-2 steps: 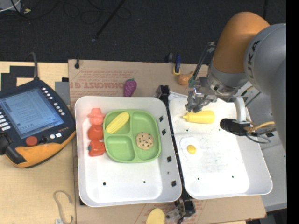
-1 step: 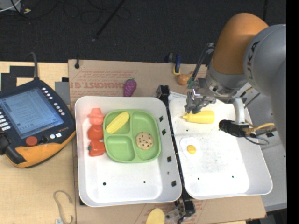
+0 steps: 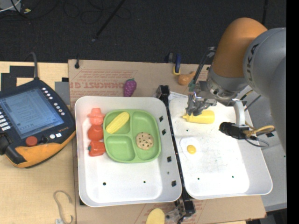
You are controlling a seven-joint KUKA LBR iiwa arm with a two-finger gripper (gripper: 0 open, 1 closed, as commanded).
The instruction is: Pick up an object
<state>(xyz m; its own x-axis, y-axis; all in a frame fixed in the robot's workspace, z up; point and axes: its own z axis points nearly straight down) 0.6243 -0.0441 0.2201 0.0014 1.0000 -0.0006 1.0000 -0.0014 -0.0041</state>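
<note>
The end effector point(image 3: 196, 107) was observed lowered into the far corner of the right-hand bin point(image 3: 243, 181), next to the divide between the bins, directly over one end of a yellow piece point(image 3: 204, 118) lying flat on the bin floor. Contact appeared likely but could not be confirmed, and whether the end effector was open or closed could not be determined from this angle. The yellow piece was taken as the intended object. It was judged to be a small toy food of moulded plastic: light, stiff, smooth, somewhat slippery and not fragile. A hold across its narrow width, near the middle of its length, was considered soundest, since a grip at one end would be liable to let it pivot or slip out. A toy fried egg point(image 3: 190, 148) was noted nearer in the same bin, apart from the yellow piece, and judged too flat for an easy pinch. The left-hand bin point(image 3: 121, 190) was recorded as holding a green plate point(image 3: 126, 150) with toy foods
</note>
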